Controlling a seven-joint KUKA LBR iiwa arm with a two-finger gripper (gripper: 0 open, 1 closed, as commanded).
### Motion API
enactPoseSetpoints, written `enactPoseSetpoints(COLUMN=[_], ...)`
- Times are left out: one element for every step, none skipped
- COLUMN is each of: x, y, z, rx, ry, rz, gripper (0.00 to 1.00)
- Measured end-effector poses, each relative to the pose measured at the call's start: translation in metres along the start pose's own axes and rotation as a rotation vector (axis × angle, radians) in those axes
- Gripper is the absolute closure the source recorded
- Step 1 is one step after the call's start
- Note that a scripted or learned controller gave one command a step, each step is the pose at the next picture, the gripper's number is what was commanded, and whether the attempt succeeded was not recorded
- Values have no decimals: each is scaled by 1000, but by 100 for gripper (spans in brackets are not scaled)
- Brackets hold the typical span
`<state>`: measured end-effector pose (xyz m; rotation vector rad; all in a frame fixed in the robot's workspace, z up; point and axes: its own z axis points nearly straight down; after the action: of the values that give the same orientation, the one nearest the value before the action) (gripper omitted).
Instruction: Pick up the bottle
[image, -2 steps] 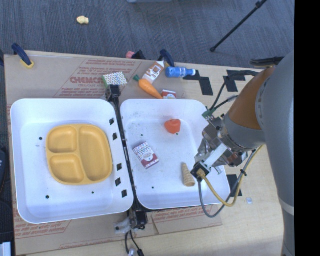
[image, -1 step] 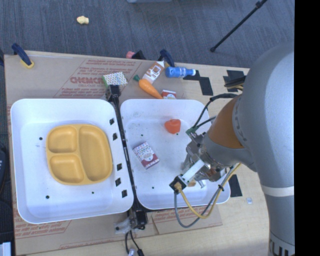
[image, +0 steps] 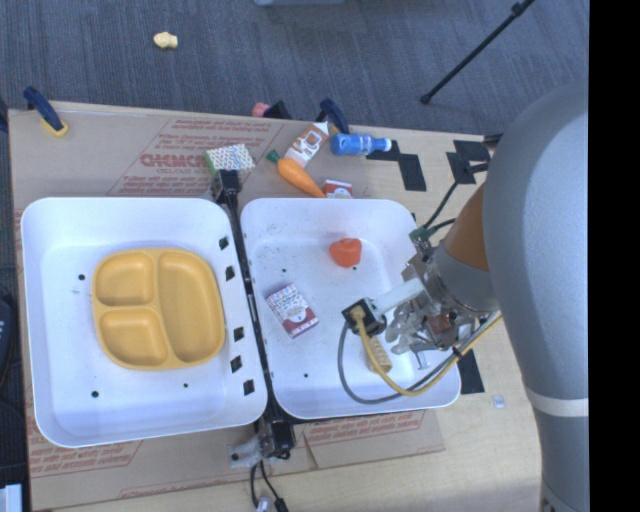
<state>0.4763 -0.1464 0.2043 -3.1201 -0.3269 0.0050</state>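
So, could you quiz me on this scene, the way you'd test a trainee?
1. True or false: the yellow divided plate lies in the view's left bin.
2. Where is the blue bottle? A) left bin B) right bin C) on the cardboard behind the bins.
3. Fill in: the gripper hovers over the view's ___ bin.
Key: 1 true; 2 C; 3 right.

Two bins (image: 60, 400) (image: 310, 385), one yellow plate (image: 158, 305), one blue bottle (image: 358, 145), one carrot (image: 299, 177).
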Motion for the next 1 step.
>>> enactPoseSetpoints(x=[-15], y=[63], z=[78], rx=[1], ry=[-2], rz=[-17], gripper=[100])
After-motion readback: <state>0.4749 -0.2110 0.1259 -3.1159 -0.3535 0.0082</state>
